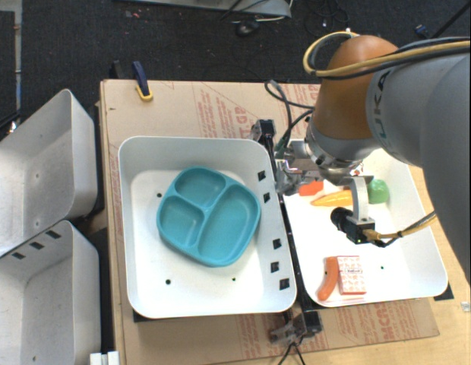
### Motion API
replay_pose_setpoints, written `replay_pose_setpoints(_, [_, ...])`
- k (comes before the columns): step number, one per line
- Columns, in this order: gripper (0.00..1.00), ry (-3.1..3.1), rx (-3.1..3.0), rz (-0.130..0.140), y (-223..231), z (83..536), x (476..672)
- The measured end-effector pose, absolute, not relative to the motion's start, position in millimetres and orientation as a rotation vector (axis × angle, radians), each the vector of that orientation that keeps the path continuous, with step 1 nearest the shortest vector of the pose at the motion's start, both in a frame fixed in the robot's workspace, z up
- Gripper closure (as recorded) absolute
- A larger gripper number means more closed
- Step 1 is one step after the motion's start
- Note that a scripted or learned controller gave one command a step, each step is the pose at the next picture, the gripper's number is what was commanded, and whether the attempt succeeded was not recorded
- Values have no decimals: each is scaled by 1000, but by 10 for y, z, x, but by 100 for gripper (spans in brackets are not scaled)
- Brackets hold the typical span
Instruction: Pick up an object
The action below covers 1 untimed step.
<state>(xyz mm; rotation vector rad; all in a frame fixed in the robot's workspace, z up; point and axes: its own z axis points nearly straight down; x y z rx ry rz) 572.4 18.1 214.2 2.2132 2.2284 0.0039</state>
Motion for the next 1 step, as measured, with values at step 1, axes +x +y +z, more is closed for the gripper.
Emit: replay_pose_setpoints(1, [100,2228,2213,5,610,2207,5919])
